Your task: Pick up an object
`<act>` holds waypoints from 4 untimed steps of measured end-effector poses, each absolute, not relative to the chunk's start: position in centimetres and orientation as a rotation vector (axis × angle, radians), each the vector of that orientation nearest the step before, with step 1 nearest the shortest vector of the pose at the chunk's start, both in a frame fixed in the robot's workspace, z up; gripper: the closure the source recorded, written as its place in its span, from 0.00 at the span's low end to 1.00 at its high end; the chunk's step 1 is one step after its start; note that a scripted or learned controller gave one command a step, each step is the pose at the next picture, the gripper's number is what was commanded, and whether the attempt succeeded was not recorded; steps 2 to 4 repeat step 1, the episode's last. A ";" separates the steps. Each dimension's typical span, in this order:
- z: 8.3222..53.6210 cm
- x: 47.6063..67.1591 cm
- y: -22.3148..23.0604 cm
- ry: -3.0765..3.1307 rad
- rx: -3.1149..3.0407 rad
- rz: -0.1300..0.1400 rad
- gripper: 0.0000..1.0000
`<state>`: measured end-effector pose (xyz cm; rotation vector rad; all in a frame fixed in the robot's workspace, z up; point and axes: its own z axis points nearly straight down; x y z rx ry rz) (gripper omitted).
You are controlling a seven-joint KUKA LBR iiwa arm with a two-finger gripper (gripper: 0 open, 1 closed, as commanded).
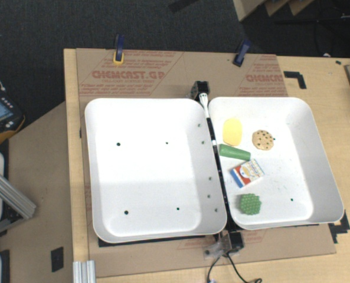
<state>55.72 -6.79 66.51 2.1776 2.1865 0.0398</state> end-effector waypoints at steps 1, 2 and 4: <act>66.5 55.7 -6.8 2.187 2.179 0.039 0.00; 66.5 55.7 -6.8 2.187 2.179 0.039 0.00; 66.5 55.7 -6.8 2.187 2.179 0.039 0.00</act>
